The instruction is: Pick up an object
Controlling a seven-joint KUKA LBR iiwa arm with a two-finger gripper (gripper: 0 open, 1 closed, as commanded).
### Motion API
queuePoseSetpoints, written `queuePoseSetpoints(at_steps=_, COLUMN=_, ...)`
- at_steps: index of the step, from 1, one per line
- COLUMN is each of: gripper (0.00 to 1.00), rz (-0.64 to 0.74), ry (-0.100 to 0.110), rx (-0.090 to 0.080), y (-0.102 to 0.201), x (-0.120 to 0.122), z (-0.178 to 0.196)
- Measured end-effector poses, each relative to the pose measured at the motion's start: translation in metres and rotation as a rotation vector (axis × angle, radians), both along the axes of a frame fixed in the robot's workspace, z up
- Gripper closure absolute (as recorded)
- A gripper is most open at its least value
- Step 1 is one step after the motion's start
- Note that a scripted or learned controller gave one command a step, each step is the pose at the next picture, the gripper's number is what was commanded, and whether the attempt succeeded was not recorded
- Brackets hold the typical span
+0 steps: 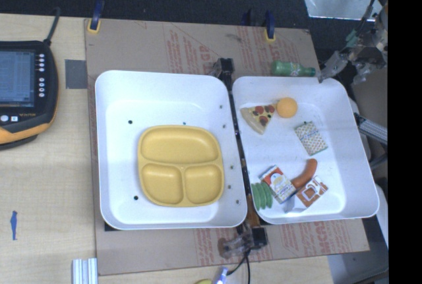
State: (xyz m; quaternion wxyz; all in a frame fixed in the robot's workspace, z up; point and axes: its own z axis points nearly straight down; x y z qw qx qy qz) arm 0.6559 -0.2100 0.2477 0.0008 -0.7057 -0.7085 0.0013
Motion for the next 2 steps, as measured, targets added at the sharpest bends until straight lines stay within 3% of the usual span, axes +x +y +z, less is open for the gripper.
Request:
queuePoseSetpoints(at_steps=1, gripper=0.00, rz=0.001, ry=0.003, rx=0.001, y=0.034, x=-0.102, z=-0.096)
queuePoseSetpoints(at_steps=2, gripper=0.00, rz=0.001, ry=0.002, rx=0.001, y=0.039, x=-0.151, z=-0.157)
